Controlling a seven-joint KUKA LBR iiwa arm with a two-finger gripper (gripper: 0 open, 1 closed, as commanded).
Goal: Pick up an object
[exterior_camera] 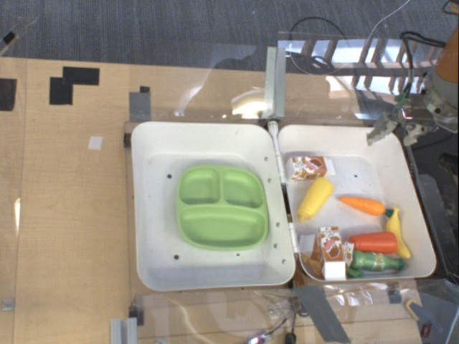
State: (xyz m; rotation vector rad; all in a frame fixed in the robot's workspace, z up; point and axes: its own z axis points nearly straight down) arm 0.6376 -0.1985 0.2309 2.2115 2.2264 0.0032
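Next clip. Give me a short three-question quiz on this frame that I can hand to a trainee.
1. True or false: the green divided plate lies in the left bin.
2. Which item lies closest to the divider between the bins: A) the carrot, B) the yellow corn-like piece, C) the banana?
3. Fill in: the tool is at the ____ corner of the right bin, above its rim.

Key: 1 true. 2 B. 3 far right; no item is seen between its fingers.
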